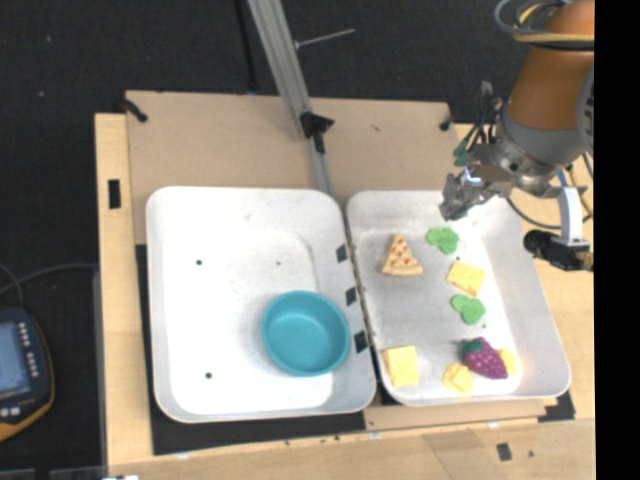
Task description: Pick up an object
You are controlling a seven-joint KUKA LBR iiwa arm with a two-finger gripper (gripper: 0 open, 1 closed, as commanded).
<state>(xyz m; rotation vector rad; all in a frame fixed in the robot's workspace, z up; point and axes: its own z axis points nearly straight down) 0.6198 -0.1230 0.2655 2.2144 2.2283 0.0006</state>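
Observation:
My gripper point(457, 204) hangs over the far part of the right bin point(530, 298), just above and right of a small green piece point(441, 238). Nothing shows between its fingers. Left of it lies a pizza-slice toy point(400, 257). Further toward the front lie a yellow block point(465, 277), a second green piece point(468, 310), a purple grape bunch point(484, 357), a small yellow piece point(458, 377) and a pale yellow cube point(401, 365).
The left bin point(200, 238) holds a blue bowl point(305, 333) near its front right. A grey metal pole point(285, 63) slants up from between the bins. A handheld controller point(20, 363) sits at the far left, off the bench.

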